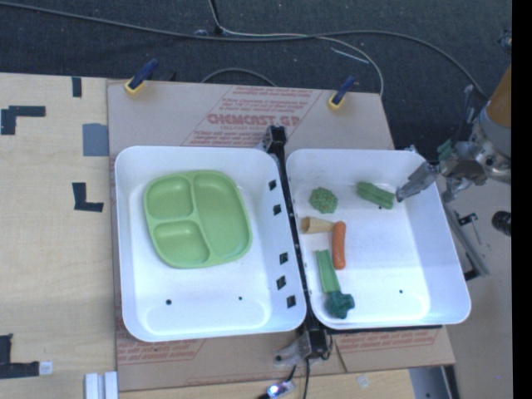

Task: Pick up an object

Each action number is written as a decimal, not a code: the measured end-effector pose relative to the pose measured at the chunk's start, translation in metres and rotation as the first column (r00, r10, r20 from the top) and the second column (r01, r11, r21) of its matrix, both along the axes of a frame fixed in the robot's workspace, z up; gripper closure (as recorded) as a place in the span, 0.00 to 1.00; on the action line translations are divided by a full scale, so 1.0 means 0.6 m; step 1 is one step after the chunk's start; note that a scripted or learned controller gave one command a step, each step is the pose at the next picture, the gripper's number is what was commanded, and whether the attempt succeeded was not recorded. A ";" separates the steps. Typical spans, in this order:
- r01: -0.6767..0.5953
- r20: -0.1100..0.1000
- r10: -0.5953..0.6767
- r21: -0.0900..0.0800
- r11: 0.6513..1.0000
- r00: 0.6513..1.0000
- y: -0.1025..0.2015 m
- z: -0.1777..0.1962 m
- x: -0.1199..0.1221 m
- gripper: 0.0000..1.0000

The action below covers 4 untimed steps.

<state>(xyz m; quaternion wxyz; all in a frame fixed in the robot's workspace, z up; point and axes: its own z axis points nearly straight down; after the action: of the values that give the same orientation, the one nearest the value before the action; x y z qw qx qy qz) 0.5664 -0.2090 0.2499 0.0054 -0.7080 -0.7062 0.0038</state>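
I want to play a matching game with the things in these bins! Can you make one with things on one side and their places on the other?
Things:
1. green divided plate
2. orange carrot
3. broccoli floret
4. long green vegetable

Places:
A. nearest the front edge of the right bin
B. alone in the left bin
C. just right of the small tan piece
D. toward the back of the right bin, left of the short green piece

Pairs: 1-B, 2-C, 3-D, 4-A

lab/test bench | clamped cardboard base (249, 115) | tape marks on tabletop (50, 156) | loose cables (274, 33)
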 end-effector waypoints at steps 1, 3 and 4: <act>-0.003 0.012 0.004 -0.003 1.000 1.000 0.001 0.011 0.004 0.00; -0.003 0.007 0.003 -0.002 1.000 1.000 -0.009 -0.173 -0.017 0.00; -0.004 0.007 0.004 -0.002 1.000 1.000 -0.007 -0.248 -0.013 0.00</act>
<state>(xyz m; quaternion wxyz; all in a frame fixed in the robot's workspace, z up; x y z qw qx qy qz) 0.5585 -0.2133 0.1012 0.0023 -0.7067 -0.7075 0.0020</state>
